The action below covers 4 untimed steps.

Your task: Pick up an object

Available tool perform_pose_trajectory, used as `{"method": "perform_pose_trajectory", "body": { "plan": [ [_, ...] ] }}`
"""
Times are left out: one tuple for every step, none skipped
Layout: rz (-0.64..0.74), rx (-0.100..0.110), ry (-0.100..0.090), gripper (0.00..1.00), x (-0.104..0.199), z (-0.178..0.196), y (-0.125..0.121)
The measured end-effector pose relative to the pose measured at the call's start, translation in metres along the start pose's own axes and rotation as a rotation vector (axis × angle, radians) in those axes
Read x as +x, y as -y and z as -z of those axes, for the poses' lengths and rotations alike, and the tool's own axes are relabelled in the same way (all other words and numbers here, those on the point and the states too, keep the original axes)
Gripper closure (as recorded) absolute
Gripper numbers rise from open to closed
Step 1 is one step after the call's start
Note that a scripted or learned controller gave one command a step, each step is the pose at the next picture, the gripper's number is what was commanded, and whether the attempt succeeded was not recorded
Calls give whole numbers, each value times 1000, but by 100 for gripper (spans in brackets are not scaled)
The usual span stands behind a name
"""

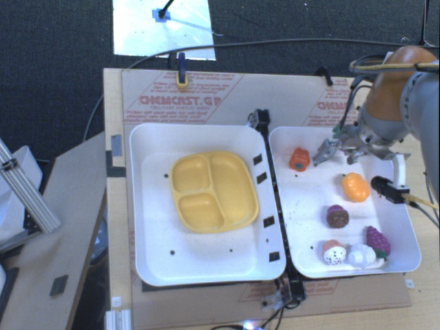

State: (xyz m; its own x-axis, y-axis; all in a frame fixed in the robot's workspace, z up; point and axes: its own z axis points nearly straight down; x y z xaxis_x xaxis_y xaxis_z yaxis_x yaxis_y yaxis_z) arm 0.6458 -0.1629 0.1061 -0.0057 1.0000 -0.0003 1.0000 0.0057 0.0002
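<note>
Toy foods lie scattered in the right bin: orange pepper, orange fruit, purple grapes. Left bin holds a yellow divided plate. Gripper hovers, fingers spread, pinching nothing.

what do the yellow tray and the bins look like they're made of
Yellow tray: likely moulded plastic, matte, with three smooth pressed compartments and rounded edges. Bins: probably thin white plastic, slightly glossy, with rounded raised rims and soft light reflections. Neither material is certain from the look alone.
</note>
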Motion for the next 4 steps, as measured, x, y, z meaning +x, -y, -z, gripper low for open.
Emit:
{"method": "perform_pose_trajectory", "body": {
  "plan": [
    [1,-1,0,0,1,-22,-1],
    [3,-5,2,100,1,-10,-2],
    [0,-7,1,100,-4,35,-7],
    [1,-6,1,100,2,88,-1]
  ]
}}
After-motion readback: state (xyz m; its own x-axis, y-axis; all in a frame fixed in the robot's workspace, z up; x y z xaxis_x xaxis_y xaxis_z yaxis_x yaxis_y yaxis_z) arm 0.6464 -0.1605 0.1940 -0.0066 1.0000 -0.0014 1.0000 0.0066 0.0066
